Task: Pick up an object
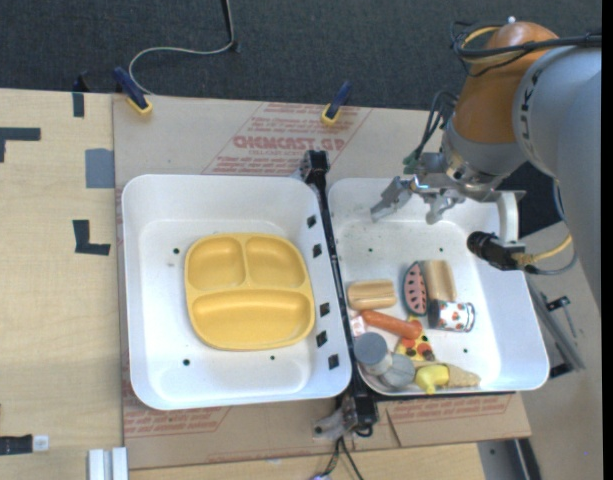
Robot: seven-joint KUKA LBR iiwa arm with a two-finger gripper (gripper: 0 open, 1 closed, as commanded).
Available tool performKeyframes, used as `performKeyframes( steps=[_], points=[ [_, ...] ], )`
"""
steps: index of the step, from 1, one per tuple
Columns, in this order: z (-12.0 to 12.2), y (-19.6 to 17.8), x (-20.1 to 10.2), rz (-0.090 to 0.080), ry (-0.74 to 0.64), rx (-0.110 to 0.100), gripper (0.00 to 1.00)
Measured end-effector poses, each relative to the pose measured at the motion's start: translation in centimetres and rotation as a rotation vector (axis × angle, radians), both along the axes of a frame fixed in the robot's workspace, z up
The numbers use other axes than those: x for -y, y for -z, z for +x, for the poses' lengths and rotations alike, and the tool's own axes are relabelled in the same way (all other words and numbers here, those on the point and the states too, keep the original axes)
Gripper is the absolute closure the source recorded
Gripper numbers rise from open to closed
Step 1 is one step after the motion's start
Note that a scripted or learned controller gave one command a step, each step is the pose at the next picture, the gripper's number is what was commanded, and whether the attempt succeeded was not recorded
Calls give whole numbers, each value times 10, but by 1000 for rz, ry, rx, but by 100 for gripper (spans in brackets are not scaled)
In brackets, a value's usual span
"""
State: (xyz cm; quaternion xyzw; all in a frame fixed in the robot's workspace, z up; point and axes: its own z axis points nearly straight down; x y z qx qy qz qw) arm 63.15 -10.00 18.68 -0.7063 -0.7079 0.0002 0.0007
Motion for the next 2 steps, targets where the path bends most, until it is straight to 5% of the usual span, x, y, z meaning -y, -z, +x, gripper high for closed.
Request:
performKeyframes(
  steps=[1, 2],
  points=[
    [-47, 101, 24, -1, 2, 2, 0],
    [-114, 100, 7, -2, 2, 5, 0]
  ],
)
